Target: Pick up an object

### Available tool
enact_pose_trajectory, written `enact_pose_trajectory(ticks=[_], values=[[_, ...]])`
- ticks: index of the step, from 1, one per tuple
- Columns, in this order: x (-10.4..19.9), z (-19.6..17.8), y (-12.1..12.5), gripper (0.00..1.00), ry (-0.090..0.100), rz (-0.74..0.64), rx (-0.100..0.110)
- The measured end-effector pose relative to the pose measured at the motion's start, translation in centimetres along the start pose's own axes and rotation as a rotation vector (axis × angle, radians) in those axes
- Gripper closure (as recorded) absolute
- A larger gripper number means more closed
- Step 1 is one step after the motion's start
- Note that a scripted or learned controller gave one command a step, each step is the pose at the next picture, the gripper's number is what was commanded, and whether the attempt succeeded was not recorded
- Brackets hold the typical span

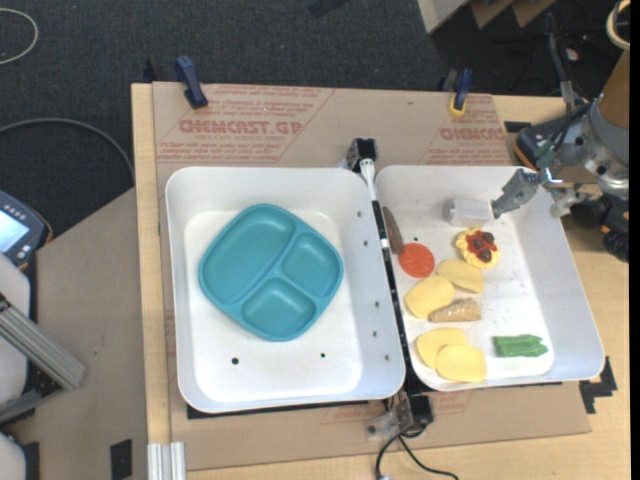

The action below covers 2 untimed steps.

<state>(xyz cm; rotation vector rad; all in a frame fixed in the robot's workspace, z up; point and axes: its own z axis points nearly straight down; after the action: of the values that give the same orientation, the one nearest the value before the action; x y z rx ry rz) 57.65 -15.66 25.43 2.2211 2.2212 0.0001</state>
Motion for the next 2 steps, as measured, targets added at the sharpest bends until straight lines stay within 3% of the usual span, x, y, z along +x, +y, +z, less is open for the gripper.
enact_pose_trajectory(ticks=[1,2], values=[[4.9,-6.3,-5.2,0.0,0.001,-0.004,-0.004],[10.3,-8.6,-9.8,0.0,0.003,-0.007,0.0]])
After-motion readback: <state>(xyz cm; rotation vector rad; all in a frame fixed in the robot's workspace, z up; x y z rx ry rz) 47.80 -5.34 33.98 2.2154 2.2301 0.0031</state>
